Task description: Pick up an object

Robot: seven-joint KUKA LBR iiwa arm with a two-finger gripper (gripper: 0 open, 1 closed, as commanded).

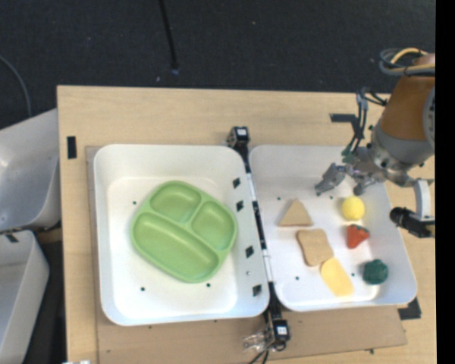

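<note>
1. Right of centre in the frame, the right bin [288, 165] holds every candidate; the green divided plate [183, 230] sits alone in the left bin [114, 180]
2. At upper right, the gripper [347, 174] hangs spread open and empty, above bare floor beside the yellow ball [353, 208]
3. Closing there would likely catch nothing
4. Ball, red piece [356, 236] and green piece [375, 271] sit close; a descent could nudge the ball away
5. Flat tan slices [314, 246] offer little to pinch
</note>
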